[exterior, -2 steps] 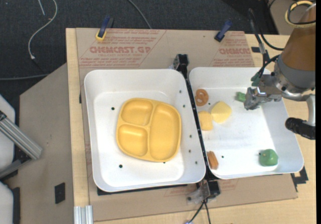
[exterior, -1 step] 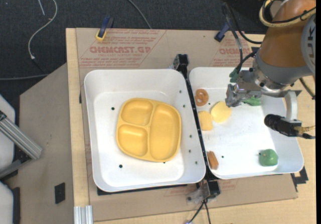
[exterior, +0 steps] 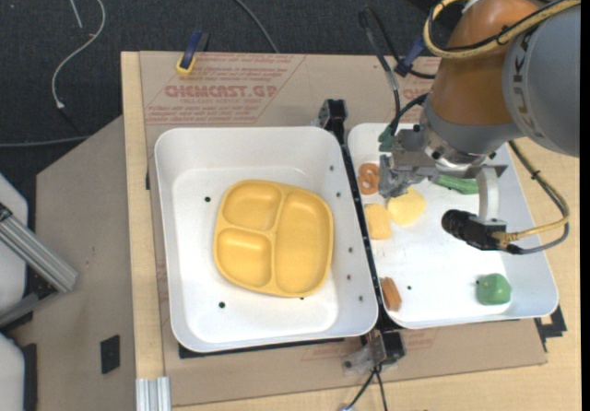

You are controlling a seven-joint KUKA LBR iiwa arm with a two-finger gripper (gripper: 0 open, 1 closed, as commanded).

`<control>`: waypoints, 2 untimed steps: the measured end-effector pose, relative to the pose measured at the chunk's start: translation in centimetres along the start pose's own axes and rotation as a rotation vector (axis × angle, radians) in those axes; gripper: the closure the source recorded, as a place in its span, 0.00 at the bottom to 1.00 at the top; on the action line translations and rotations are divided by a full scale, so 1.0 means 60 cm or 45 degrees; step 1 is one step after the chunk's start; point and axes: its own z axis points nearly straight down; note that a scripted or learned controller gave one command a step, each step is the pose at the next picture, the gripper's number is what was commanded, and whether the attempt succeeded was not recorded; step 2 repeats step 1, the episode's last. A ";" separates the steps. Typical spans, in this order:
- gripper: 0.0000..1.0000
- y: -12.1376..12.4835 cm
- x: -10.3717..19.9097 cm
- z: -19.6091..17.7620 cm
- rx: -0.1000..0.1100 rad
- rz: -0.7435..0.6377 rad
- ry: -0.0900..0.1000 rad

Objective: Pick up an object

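Yellow tray point(exterior: 274, 237) in left bin point(exterior: 175, 160) | claw point(exterior: 395, 186) above right bin point(exterior: 535, 294)

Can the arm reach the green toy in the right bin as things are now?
Probably yes. The green toy lies alone near the bin's front corner, nothing on it. The end effector is over the same bin.
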 end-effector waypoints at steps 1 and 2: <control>1.00 0.011 0.083 0.014 -0.002 0.001 -0.001; 1.00 0.011 0.083 0.014 -0.002 0.001 -0.001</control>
